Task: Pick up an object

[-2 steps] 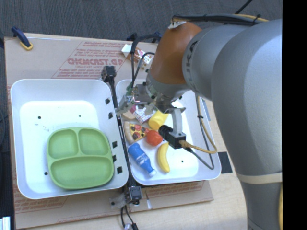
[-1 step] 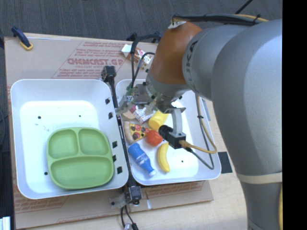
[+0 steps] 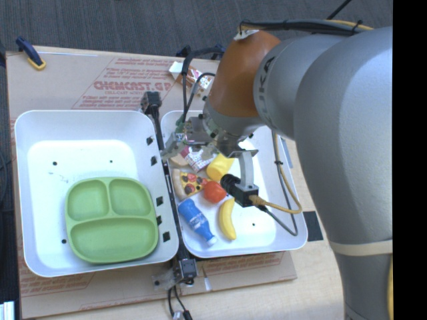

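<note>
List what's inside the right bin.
Right bin holds a banana, blue bottle, red toy fruit, yellow piece and small packets. The arm covers the bin's far part, so anything beneath it is hidden.

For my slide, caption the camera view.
Arm over right bin of toys; green tray in left bin.

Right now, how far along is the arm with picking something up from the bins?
Done: the arm has reached into the right bin, its pincer low among the clutter at the far end. In hand: nothing that can be seen; the wrist hides the tips. Left: the grab and the lift. The banana, blue bottle, red ball and yellow toy lie on the bin floor, and the green tray sits in the left bin.
</note>
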You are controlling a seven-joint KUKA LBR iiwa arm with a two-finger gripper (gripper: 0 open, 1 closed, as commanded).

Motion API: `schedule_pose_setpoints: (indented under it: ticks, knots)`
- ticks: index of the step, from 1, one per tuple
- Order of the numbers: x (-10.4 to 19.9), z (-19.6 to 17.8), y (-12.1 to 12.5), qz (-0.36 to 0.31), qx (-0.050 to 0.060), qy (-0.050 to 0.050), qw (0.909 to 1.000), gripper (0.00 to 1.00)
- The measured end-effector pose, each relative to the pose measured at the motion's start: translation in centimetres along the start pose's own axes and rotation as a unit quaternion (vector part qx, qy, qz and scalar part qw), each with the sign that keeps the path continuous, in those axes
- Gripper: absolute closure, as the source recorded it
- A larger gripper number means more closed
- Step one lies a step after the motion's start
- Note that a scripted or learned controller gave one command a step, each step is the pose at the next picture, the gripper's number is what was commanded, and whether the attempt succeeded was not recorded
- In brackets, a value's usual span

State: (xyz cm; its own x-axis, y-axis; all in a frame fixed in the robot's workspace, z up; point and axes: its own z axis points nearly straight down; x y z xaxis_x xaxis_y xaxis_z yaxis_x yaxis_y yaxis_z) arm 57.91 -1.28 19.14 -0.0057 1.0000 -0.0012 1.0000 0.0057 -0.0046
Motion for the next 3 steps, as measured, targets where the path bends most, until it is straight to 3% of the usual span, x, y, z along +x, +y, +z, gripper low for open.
schedule_pose_setpoints:
  ticks: [1, 2, 3]
  knots:
    - [-8.2, 8.8, 4.6, 0.001, 0.000, 0.000, 1.0000, 0.00]
    - [-8.1, 7.7, 4.7, -0.002, 0.000, 0.000, 1.0000, 1.00]
    - [-8.1, 7.7, 4.7, -0.002, 0.000, 0.000, 1.0000, 0.00]
